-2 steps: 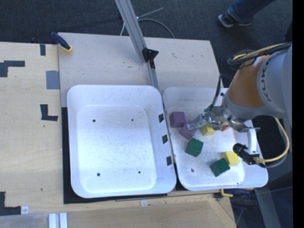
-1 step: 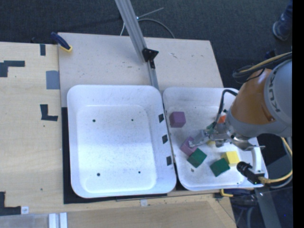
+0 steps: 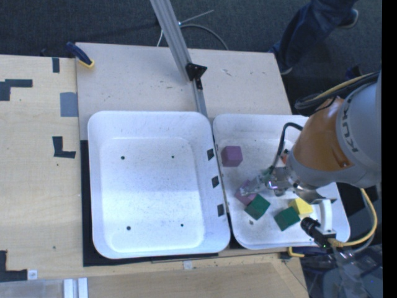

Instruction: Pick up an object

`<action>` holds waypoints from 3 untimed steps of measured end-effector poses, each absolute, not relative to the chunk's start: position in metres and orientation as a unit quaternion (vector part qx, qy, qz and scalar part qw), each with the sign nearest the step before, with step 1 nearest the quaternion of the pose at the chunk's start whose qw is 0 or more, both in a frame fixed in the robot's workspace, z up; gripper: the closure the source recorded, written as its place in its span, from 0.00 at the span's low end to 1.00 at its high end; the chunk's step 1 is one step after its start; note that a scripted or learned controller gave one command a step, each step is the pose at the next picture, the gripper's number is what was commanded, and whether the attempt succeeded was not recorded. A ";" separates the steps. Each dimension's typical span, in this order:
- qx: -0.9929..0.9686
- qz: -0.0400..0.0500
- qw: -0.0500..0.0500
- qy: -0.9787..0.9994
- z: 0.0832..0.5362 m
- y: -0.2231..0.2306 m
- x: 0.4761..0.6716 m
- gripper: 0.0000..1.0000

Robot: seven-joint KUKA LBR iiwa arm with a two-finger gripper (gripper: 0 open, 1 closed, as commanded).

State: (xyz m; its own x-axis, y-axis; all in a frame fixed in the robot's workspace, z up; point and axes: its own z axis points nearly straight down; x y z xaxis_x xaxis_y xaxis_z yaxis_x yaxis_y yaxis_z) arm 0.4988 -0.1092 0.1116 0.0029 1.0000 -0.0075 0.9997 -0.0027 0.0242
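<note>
**Pale wood bench, dark carpet behind**

Pale wooden bench (image 3: 149,79) carries two white bins; dark carpet lies beyond. Letters "KU" show on the grey arm (image 3: 356,135). The gripper (image 3: 263,182) sits low in the right bin (image 3: 248,129), just beside a mauve block (image 3: 247,194); whether it is clenched, I cannot tell.

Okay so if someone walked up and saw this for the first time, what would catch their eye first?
Probably the grey and orange arm reaching from the right into the right bin, its gripper low among a cluster of small blocks. A purple block sits apart near the bin's middle, with two green blocks and a yellow block toward the near edge.
</note>
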 end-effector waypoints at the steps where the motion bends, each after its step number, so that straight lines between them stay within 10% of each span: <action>1: 0.709 0.007 0.016 0.705 0.110 -0.106 0.497 0.00; 2: 0.711 0.010 0.023 0.703 0.108 -0.099 0.495 0.00; 3: 0.707 0.002 0.002 0.708 0.177 -0.092 0.484 0.00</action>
